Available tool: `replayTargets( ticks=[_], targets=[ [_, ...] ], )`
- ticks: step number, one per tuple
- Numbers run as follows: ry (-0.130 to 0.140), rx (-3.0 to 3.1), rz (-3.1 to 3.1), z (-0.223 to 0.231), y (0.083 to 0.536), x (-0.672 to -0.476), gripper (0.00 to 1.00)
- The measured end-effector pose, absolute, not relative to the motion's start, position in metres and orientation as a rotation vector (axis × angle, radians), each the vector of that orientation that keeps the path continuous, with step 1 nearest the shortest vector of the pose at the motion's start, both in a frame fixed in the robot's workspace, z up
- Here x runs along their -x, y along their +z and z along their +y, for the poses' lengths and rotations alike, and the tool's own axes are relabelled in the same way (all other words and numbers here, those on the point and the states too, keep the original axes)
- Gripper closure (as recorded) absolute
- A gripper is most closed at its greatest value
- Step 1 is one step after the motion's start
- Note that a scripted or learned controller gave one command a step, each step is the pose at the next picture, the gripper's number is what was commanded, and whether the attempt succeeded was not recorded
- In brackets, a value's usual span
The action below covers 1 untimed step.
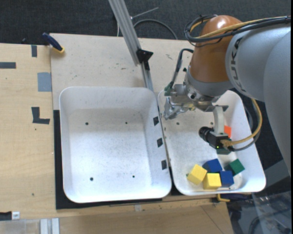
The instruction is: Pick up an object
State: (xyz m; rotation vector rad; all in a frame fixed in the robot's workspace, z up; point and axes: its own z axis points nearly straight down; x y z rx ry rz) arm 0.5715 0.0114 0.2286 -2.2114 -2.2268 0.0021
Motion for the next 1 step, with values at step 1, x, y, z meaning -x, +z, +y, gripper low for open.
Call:
replayTargets(
  ticks=[1],
  targets=[
    [0.000,2.210,-2.228,0.0703,0.2372,-0.5544,1.00]
  ],
)
